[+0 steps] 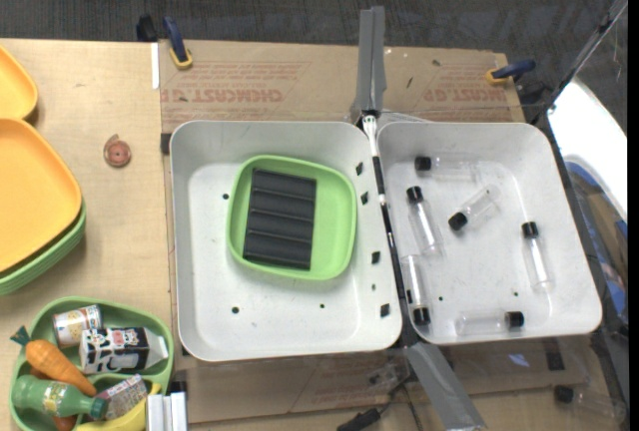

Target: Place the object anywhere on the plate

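Black ribbed block (281, 217): flat on green plate (341, 219), centre of left bin (200, 249). Right bin (559, 219): clear tubes with black caps scattered, one (472, 210) tilted near centre. Bowl of toy food (40, 324) near left. Gripper state: cannot tell.

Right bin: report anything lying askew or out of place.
The clear tubes with black caps lie scattered at different angles across the right bin, none lined up. The green plate in the left bin already holds a dark ribbed block.
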Robot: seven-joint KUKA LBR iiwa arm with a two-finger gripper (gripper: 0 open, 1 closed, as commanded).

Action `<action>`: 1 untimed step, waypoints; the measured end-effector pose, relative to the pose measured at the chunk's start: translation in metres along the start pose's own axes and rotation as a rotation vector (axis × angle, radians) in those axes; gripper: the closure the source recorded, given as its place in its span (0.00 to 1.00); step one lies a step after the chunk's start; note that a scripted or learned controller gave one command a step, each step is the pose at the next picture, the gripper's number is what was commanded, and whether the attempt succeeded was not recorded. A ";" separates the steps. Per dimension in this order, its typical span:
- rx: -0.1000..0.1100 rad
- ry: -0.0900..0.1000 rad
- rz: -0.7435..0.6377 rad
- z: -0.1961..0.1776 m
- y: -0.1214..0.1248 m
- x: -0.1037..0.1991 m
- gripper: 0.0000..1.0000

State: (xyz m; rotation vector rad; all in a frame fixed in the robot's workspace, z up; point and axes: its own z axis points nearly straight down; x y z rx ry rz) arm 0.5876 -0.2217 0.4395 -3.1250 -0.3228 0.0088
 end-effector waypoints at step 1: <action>0.000 0.001 -0.003 -0.001 0.001 0.006 0.00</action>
